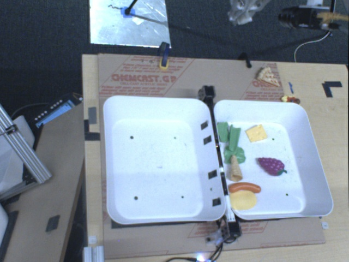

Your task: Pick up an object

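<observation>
The right bin (305, 162) holds several toy foods. A green leafy piece (229, 138) lies by its left wall, and a yellow cheese square (256, 133) sits to the right of it. A purple grape bunch (271, 165) rests near the middle. A tan cone (235, 171), an orange sausage (244, 188) and a yellow round piece (244, 201) line the lower left. My gripper (243, 9) hangs blurred high above the bench's far edge, well apart from the bins, with nothing visibly in it.
The left bin (158, 157) lies beside the right one. A pizza slice (268, 76) and a small red-yellow piece (289, 99) lie on the board behind the right bin. A foil sheet (130, 15), a yellow clamp (163, 56) and a metal rail (19, 152) stand around.
</observation>
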Robot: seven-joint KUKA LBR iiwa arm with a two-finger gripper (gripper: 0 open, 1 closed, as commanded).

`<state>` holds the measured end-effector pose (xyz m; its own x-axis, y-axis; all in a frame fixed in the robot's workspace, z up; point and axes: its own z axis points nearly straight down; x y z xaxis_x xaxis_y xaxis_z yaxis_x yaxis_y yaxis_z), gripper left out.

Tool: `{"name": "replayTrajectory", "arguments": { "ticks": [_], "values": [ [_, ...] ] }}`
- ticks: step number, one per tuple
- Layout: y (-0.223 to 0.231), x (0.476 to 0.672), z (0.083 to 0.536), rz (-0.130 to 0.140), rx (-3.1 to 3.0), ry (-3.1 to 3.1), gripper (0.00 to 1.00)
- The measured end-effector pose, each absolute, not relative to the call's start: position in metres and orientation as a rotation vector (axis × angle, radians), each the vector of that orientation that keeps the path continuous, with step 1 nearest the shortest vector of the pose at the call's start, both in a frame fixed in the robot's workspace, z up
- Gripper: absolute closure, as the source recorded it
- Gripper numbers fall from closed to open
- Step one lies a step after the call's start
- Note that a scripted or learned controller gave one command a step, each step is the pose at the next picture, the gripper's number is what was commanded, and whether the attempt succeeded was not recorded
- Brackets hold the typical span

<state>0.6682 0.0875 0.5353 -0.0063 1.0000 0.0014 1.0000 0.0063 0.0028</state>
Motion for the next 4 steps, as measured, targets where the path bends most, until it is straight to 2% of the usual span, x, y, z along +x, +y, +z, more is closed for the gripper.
{"name": "replayTrajectory", "arguments": {
  "ticks": [4],
  "values": [
    [0.181, 0.668, 0.535, 0.004, 2.215, 2.227, 1.00]
  ]
}}
